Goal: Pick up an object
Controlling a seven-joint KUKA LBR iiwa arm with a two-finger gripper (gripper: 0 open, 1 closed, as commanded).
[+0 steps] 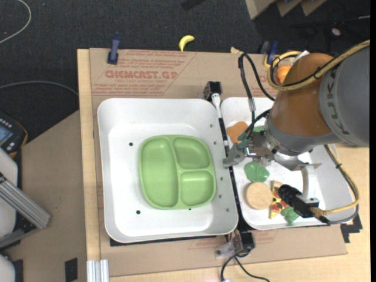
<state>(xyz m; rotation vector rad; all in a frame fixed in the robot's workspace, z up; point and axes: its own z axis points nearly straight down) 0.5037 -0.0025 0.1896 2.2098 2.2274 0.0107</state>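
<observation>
Camera view: the gripper (254,153) sits low over the right bin's (329,213) left edge, though I cannot tell its grip. Just beneath lies a green toy (257,171), with a tan disc (257,195) nearer the front edge. The left bin (117,216) carries a green divided plate (176,171). The cardboard (141,72) behind reads "CHEMCAST".

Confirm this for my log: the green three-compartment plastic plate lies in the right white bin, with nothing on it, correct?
Not quite. The camera view shows the green three-compartment plastic plate lying in the left white bin, not the right one. Nothing rests on it, as you said.
</observation>
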